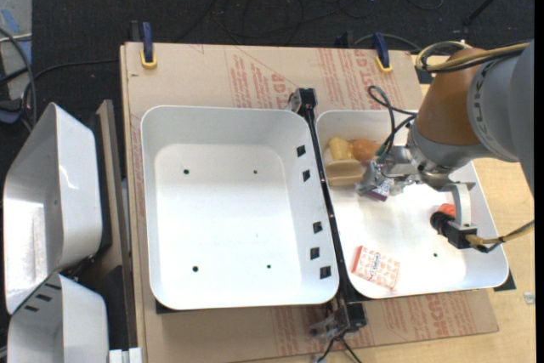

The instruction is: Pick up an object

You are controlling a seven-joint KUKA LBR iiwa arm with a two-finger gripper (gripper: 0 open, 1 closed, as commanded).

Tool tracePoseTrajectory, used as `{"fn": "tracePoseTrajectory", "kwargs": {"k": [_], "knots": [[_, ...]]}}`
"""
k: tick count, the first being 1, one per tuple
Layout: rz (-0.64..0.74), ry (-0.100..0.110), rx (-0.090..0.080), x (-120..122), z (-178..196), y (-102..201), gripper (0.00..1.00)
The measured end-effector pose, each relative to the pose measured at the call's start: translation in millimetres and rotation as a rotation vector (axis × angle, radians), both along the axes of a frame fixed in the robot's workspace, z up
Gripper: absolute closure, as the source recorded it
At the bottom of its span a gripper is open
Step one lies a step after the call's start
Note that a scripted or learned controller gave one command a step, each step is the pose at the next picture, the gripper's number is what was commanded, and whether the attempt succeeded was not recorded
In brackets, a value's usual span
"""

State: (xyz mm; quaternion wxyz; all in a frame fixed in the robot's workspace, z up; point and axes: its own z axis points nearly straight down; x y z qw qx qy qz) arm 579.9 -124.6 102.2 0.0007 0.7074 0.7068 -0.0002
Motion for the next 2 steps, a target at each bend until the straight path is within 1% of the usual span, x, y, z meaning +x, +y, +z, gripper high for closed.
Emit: {"fn": "tracePoseTrajectory", "kwargs": {"k": [1, 2], "knots": [[0.013, -0.011, 0.003, 28, 97, 87, 1.0], [0.01, 0.004, 0.003, -13, 90, 160, 1.0]]}}
